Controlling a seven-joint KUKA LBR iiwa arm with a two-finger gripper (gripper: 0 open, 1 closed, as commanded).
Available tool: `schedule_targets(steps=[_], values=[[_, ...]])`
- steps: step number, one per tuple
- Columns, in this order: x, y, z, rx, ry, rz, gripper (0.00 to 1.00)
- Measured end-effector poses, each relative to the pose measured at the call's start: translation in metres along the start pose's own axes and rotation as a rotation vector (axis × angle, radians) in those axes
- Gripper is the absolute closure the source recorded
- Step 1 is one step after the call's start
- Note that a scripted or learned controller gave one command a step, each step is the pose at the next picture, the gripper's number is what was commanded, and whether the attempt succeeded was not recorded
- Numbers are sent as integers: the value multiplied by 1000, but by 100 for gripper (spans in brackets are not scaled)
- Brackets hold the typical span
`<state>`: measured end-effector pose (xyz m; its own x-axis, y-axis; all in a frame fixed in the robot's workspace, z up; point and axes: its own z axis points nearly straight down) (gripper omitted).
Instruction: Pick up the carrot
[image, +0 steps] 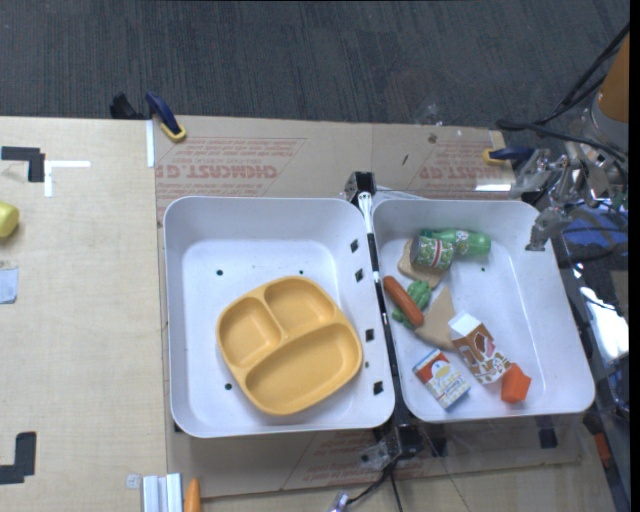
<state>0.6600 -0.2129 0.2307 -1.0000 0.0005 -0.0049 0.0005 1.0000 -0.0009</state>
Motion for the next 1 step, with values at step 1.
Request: schedule_targets(steps=[1], values=[[26, 71, 70, -1, 1, 7, 0]])
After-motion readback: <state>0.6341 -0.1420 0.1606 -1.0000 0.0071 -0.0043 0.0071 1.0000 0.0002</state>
